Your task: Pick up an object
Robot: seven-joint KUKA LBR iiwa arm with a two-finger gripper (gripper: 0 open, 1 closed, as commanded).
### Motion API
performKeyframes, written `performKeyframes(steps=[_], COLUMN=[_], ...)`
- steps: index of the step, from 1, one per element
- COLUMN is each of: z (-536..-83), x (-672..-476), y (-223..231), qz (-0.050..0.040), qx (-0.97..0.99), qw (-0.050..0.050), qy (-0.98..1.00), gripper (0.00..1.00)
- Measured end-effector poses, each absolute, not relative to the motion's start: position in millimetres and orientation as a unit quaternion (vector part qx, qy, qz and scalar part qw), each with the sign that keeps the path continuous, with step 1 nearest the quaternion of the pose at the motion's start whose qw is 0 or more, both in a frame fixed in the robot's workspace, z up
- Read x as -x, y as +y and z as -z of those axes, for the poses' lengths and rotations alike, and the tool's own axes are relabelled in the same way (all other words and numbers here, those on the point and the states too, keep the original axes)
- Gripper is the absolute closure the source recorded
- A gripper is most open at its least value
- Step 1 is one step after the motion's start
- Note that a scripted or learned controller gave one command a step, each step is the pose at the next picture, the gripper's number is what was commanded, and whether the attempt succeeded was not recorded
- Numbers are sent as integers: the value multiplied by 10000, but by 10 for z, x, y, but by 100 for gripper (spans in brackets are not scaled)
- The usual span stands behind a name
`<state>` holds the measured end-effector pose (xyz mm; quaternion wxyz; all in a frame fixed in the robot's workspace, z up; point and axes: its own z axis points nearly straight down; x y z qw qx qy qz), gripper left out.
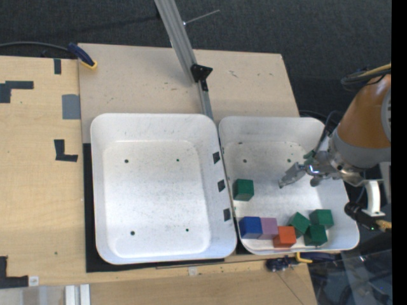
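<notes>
- My gripper point(299, 175) hangs over the right side of the right bin point(267, 124), its two grey fingers point(289, 176) pointing left toward the bin's middle; they look spread with nothing between them.
- Behind it, my wrist runs back to the right into the grey body and the orange band point(369, 113) at the frame's right side.
- A lone green cube point(243, 189) sits on the bin floor to the left of my fingers, apart from them and near the bin's left wall.
- Along the near edge of the same bin lies a cluster: a blue cube point(250, 226) touching a lilac cube point(269, 226), then an orange cube point(285, 236) just beside that.
- To the right of those, three more green blocks point(315, 226) huddle together in the near right corner, below my gripper and not touching it.
- The left bin point(152, 189) lies alongside, its right rim meeting the right bin's left rim, with a few small dark dots on its floor.
- A grey metal bar point(177, 27) slants down from the top of the frame to the seam between the two bins.
- Both bins rest on a pale wooden bench point(38, 170) marked with bits of dark tape at the left.
</notes>
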<state>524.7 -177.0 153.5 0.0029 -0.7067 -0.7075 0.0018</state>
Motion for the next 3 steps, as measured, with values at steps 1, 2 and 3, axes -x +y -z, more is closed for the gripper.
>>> performKeyframes(steps=[1, 2, 3], z=[-952, -1083, -1617], x=[-5294, -5307, -5414], y=[-1687, -1689, -1648], qz=[-21, -5, 9], qx=[7065, 7064, 7064], qw=[33, 16, -16], qy=[-7077, -7078, -7078], gripper=[0, 100, 100])
